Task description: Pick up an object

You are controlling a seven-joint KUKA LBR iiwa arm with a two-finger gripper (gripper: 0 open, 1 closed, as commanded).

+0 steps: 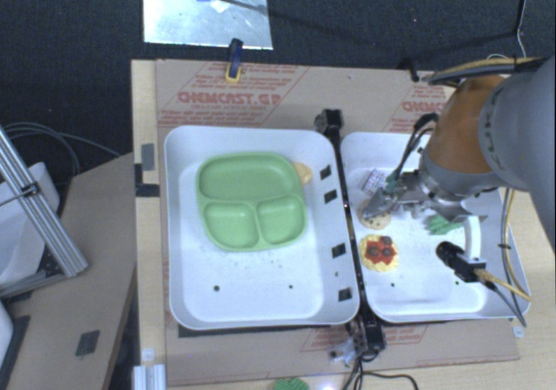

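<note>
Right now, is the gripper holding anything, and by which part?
It cannot be told. The gripper sits low in the right bin, just above a round tan piece, but no hold on it is visible.

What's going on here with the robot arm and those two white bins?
The grey arm reaches in from the right, its gripper low over the right bin, right beside a small tan round piece. A yellow-and-red disc and a green item lie nearby in that bin. The left bin holds a green divided plate. I can't see anything held yet.
</note>
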